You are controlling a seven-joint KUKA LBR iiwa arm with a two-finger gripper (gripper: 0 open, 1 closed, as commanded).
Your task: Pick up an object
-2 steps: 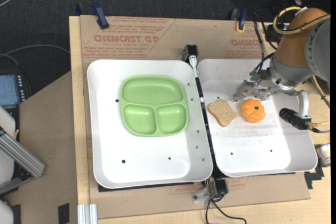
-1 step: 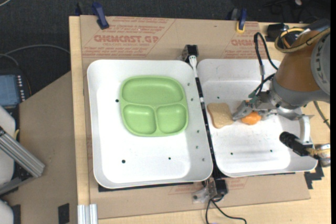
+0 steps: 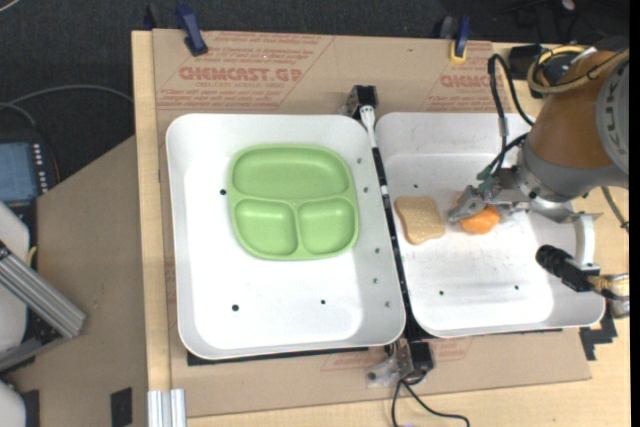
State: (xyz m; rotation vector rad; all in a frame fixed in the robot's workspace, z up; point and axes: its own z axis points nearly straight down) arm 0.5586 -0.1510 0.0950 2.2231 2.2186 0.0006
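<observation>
Two white bins sit side by side. The left bin point(image 3: 190, 245) holds a green divided plate point(image 3: 293, 201); the right bin point(image 3: 480, 300) holds a tan bread-like piece point(image 3: 419, 219) and a small orange object point(image 3: 479, 223). The gripper point(image 3: 478, 208) is low over the orange object — whether its claw is open or grasping cannot be told.

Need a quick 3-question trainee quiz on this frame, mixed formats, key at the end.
1. True or false: the green divided plate lies in the left bin.
2. Which item is nearest the end effector? A) tan bread slice B) orange object C) green divided plate
3. Fill in: the tan bread slice lies near the right bin's ____ edge.

Key: 1 true; 2 B; 3 left.
</observation>
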